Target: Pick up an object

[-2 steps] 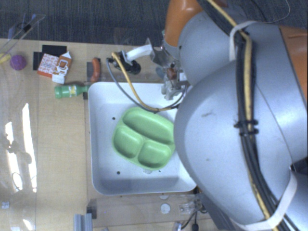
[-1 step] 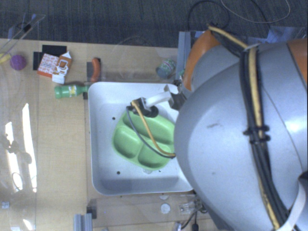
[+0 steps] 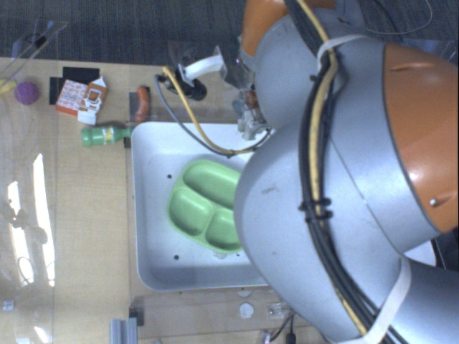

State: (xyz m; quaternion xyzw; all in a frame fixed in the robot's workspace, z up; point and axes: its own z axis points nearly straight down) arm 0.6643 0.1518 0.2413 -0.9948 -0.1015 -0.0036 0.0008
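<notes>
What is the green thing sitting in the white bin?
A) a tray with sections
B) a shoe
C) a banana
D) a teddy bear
A: the green tray in the white bin has raised dividers splitting it into compartments, partly hidden behind the arm.

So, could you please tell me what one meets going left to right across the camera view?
Small purple ball → red-and-white carton → green plastic bottle → green divided plastic tray in the white bin → grey arm.
</notes>
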